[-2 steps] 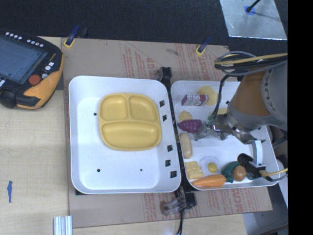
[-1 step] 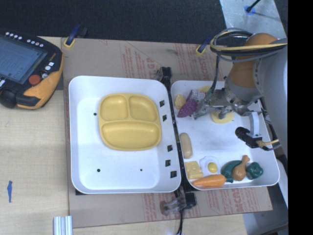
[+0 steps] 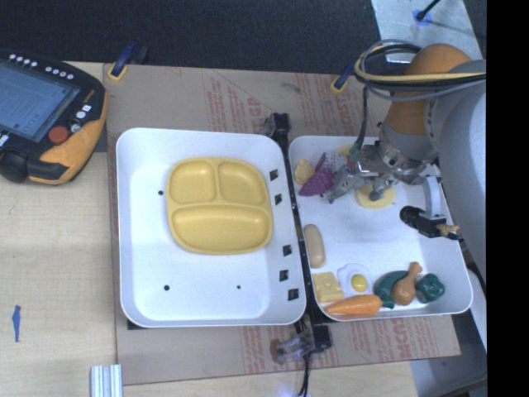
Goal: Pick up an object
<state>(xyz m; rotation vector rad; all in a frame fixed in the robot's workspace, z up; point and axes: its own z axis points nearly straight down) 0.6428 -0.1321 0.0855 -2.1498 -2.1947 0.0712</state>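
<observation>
End effector (image 3: 351,180) in right bin (image 3: 450,259), purple toy (image 3: 315,182) just left

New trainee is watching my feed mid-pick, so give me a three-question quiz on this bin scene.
1. True or false: the yellow divided plate lies in the left bin.
2. Which lies nearest the tool? A) purple toy B) carrot C) fried egg
3. Fill in: the carrot lies along the right bin's ____ edge.

Key: 1 true; 2 A; 3 near (bottom).
</observation>
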